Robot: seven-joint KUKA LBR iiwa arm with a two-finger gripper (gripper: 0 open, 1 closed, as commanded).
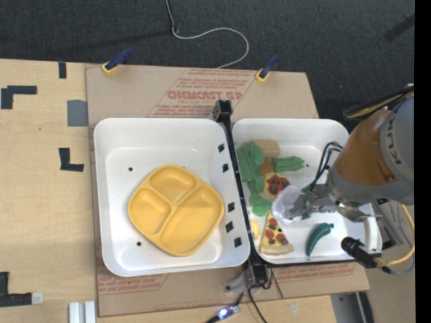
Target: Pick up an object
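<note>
The grey arm [387, 160] entered from the right, its orange band bulking over the right bin [296, 128], with the wrist angled down and to the left. The jaws [294, 206] sat low inside that bin, over its middle; whether they were spread or pressed together could not be determined, because a pale, translucent part blurred that area.

The right bin, shallow, white and smooth-walled, contained small toy food items. A ribbed green leafy piece [252, 159] lay against the left wall, with a tan rounded piece [269, 146] just beside it. A green vegetable shape [289, 162] lay near the bin's centre. A pizza slice [274, 235] with red dots rested at the front, and a second red-and-yellow pizza piece [275, 183] lay just left of the jaws. A glossy dark green pepper [318, 236], curved, lay at the front right.

The left bin [108, 180] held a yellow, matte, three-compartment plate [176, 209]. Both bins stood on a cardboard sheet [195, 93] on the bench [40, 200].
</note>
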